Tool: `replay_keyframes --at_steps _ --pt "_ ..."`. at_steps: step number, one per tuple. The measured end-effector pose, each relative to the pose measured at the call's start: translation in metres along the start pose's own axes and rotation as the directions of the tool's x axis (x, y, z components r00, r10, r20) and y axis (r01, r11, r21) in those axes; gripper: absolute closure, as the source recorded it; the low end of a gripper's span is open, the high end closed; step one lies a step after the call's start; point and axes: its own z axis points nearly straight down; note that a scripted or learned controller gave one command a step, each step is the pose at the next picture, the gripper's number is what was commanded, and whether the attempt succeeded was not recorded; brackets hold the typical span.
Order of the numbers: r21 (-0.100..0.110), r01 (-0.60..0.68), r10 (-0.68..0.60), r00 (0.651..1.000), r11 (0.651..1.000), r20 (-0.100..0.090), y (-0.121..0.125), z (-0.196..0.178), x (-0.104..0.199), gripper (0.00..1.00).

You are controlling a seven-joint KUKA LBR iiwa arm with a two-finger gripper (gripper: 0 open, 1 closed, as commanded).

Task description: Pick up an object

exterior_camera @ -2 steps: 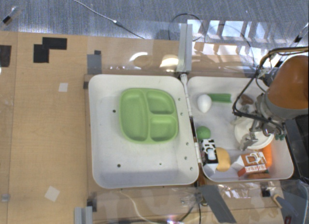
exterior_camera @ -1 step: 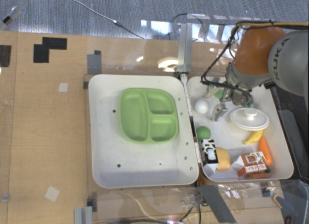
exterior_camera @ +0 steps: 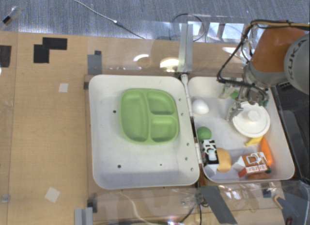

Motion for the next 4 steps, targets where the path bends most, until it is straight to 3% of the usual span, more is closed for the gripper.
replay_keyframes --at_steps 1,2,3,4 --pt "0.003 -0.128 0.128 0.991 0.992 0.022 -0.034 -0.001 0.058 0.00" --pt "0.000 -0.280 0.280 0.960 0.960 0.028 -0.045 -0.002 0.145 0.00" --pt "0.004 -0.192 0.192 0.981 0.981 0.035 0.056 -0.003 0.130 0.00" --pt "0.005 -0.063 0.063 0.998 0.998 0.026 0.039 -0.040 0.057 0.00"
